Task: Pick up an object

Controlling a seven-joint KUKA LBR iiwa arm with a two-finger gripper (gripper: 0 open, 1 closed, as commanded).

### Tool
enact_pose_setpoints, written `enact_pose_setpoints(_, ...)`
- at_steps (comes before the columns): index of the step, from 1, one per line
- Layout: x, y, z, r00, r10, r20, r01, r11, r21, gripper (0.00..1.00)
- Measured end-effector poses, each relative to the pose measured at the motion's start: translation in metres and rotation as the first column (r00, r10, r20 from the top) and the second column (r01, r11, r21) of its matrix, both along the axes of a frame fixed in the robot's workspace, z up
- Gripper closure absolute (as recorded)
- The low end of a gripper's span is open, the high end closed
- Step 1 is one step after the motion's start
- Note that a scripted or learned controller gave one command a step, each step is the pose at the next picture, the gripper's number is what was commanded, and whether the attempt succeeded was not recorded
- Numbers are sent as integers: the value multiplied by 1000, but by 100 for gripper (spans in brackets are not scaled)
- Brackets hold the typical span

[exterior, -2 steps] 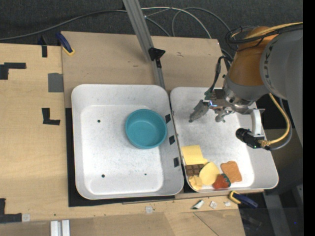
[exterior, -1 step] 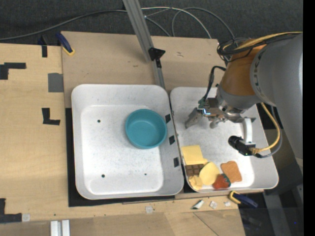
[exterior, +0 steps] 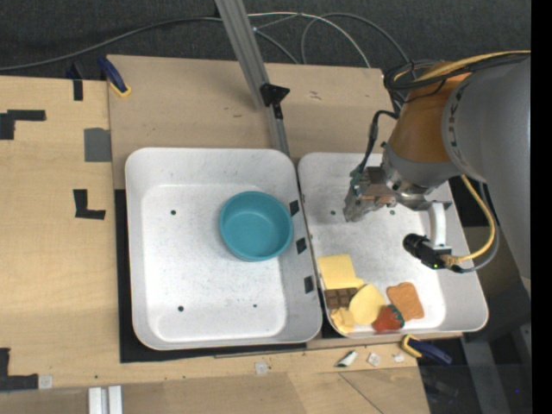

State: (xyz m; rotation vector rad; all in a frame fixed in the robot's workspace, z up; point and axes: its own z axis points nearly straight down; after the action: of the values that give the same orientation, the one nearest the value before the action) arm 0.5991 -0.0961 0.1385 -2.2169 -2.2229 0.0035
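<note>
Pick-up not yet made: gripper (exterior: 358,207) hovering over bare bin (exterior: 457,317) floor, opening impossible to judge, nothing seen in its grasp, toy food (exterior: 369,298) heaped below, untouched.

grey pole (exterior: 246,50), loose cables (exterior: 328,24), black tape marks (exterior: 84,203)

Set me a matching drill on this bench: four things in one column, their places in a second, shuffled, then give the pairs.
Things:
1. blue bowl
2. yellow block
3. gripper
4. orange piece

Places:
A. over the right bin's far half
B. middle of the left bin
C. right bin, near edge, rightmost of the pile
D. right bin, by the wall between the bins

Pairs: 1-B, 2-D, 3-A, 4-C
</note>
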Motion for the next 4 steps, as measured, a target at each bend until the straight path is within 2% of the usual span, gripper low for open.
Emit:
enact_pose_setpoints(1, 1, -7, 61, 1000, -2, 8, 2, 1000, -1, 100)
enact_pose_setpoints(2, 2, -7, 73, 1000, -1, 4, 1, 1000, 0, 100)
enact_pose_setpoints(3, 6, 54, 70, 1000, 5, 3, -5, 1000, 2, 100)
enact_pose_setpoints(4, 12, 109, 86, 1000, 5, 3, -5, 1000, 2, 100)
